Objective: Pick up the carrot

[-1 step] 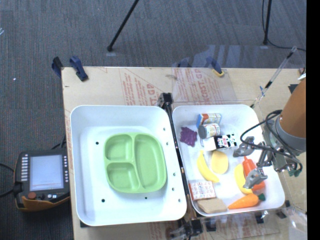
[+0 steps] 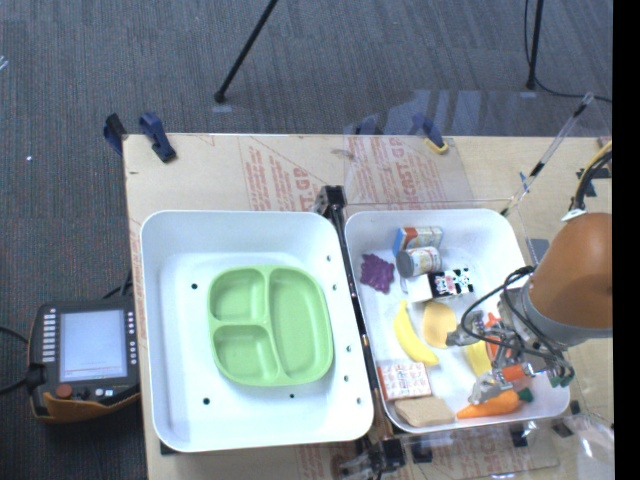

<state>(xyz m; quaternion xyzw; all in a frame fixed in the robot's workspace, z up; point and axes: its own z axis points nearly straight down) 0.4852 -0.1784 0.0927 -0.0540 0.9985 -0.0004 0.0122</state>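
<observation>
Orange carrot (image 2: 492, 401) lies just beneath the jaws (image 2: 497, 368).

Two shallow white plastic bins (image 2: 160, 268) — smooth, slight sheen. Green three-compartment plastic tray (image 2: 270, 325) — matt. Bench top of brown printed cardboard (image 2: 280, 168), dull. Grey carpet floor (image 2: 100, 48), rough weave. Orange carrot (image 2: 490, 404), plastic-looking, smooth.

Even overhead light, soft shadows, slight blur.

The brown bench (image 2: 250, 168) bears two white bins, left (image 2: 160, 318) and right (image 2: 500, 230), side by side.
</observation>
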